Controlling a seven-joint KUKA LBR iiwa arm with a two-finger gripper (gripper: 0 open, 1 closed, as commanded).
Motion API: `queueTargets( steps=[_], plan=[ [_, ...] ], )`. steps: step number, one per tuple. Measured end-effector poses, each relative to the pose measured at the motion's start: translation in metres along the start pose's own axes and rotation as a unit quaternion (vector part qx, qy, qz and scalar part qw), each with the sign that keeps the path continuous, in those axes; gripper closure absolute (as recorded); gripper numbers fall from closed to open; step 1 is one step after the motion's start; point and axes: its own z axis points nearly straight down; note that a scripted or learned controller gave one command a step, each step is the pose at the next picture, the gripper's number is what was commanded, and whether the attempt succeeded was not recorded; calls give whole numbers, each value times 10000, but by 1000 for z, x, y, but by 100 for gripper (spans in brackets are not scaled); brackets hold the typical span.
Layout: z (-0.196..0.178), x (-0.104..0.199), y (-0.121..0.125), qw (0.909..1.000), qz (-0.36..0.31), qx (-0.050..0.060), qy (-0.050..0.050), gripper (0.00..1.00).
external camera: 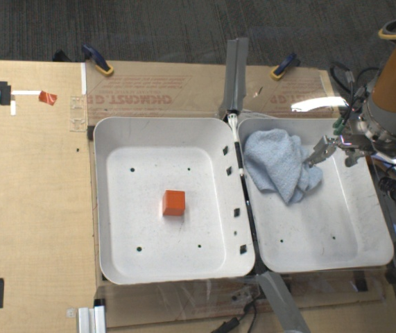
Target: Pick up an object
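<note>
The right bin (336,252) is serving as the landmark. Nearest the camera, its front floor is lying bare, so nothing there is offering a target. Further back, a crumpled pale-blue cloth (279,164) is lying against the bin's left wall, toward the rear. The gripper (333,151) is hanging just beside the cloth's right edge, its fingers looking spread with nothing between them. To grasp well, it likely needs to be shifting left over a raised fold before closing. Left of the bin, an orange block (174,202) is sitting in the neighbouring left bin (114,248).
</note>
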Motion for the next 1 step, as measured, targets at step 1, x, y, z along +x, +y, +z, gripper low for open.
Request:
queueTargets(
  steps=[1],
  plan=[
    [88, 40, -12, 10000, -10, 5, 2, 0]
  ],
)
